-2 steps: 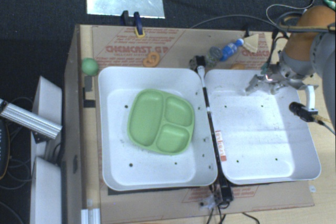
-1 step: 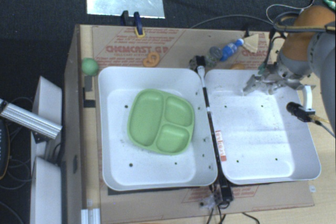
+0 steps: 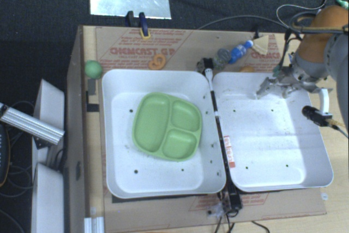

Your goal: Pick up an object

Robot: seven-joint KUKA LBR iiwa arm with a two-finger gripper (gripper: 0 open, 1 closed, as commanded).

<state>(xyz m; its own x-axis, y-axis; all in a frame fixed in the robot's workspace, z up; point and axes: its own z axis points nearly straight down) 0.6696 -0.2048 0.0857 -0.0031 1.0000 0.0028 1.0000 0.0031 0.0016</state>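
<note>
A: Well, from the overhead camera, where does the arm sit?

B: At the right, over the far edge of the right bin [image 3: 272,172]. The pincer [image 3: 276,86] hangs low above that bin's upper part, and its two metal fingers [image 3: 264,88] look splayed wide, with nothing between them.

A: So nothing is held. What is there to pick?

B: The likeliest thing is the green tray [image 3: 167,126] lying flat in the middle of the left bin [image 3: 117,172], well apart from the pincer. It is a rounded, smooth plastic plate with three compartments and raised rims, probably hard to pinch except at an edge.

A: And the bins themselves?

B: Shallow, glossy white, with rounded corners and a few small dark holes in the floor. They sit side by side, touching along a dark strip, on a cardboard sheet over the tabletop [image 3: 76,117].

A: Anything outside them?

B: A blue and white bottle [image 3: 240,51] lies on its side behind the bins, a small green ball [image 3: 93,69] rests by the left bin's far corner, and an orange ring [image 3: 157,61] sits on the cardboard. I judge these are out of the way of the work.
</note>
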